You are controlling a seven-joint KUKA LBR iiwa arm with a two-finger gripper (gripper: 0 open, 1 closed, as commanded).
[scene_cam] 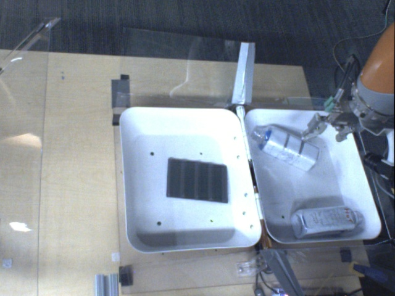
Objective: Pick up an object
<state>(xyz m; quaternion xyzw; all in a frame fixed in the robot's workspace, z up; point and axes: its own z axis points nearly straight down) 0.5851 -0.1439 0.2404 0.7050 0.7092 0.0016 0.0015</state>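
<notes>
I see two shallow white bins side by side on my pale wooden tabletop. Both are smooth plastic with round corners.

The left bin holds a flat black pad. It is a rectangle with ridges running across it, and it lies in the middle of the bin floor.

The right bin holds two things. A clear plastic bottle lies on its side near the far edge, close to the wall shared with the left bin. It has a blue bit near its cap end, and I can see through it. A grey shiny packet lies near the front edge, toward the right corner. It looks crinkly, and I cannot read the marks on it.

My end effector hangs over the far right part of the right bin, just beside the bottle's end. Its thin fingers are blurry, so I cannot tell if they are spread or closed. Nothing sits between them that I can see. The grey and orange arm is cut off at the right edge.
</notes>
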